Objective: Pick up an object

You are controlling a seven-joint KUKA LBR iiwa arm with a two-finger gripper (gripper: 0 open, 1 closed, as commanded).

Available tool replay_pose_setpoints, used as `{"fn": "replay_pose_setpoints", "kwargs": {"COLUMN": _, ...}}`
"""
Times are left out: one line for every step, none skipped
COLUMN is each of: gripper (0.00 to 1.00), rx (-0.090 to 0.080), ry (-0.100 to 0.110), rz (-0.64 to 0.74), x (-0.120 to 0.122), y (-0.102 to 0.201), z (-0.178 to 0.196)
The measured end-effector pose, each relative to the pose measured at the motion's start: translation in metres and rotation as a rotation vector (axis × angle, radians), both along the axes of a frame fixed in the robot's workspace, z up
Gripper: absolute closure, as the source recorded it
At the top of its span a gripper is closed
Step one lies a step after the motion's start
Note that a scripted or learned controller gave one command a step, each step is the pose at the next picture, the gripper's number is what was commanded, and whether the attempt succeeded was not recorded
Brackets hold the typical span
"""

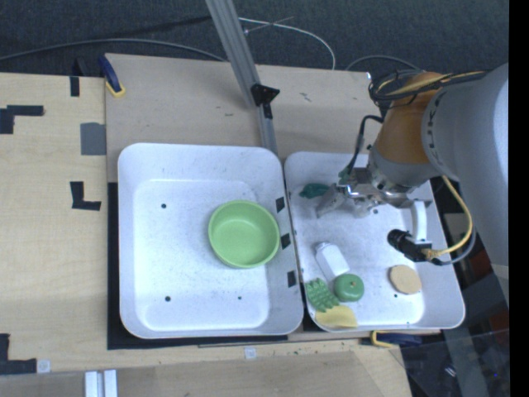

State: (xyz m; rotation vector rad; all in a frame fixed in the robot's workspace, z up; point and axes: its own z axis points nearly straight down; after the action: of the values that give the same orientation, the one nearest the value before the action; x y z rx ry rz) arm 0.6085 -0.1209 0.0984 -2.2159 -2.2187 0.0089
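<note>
In the right bin (pixel 438 304), my gripper (pixel 345 203) is low over the far left part and stands open, with nothing between its fingers. A small teal object (pixel 314 191) lies just to its upper left, beside one fingertip (pixel 326 205). Nearer the front lie a white cylinder (pixel 332 260), a green round knob (pixel 349 287), a green ridged piece (pixel 319 294), a yellow piece (pixel 342 317) and a tan disc (pixel 406 279).
A light green bowl (pixel 243 234) sits right of centre in the left bin (pixel 145 222). A grey pole (pixel 235 40) slants down to the bins' far edge. The arm's orange band (pixel 405 131) and grey body hang over the right bin's far right.
</note>
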Motion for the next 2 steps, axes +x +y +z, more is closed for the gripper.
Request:
{"fn": "replay_pose_setpoints", "kwargs": {"gripper": 1.00, "rx": 0.000, "ry": -0.005, "rz": 0.001, "x": 0.002, "y": 0.000, "z": 0.014}}
{"fn": "replay_pose_setpoints", "kwargs": {"gripper": 1.00, "rx": -0.001, "ry": -0.013, "rz": 0.001, "x": 0.006, "y": 0.008, "z": 0.074}}
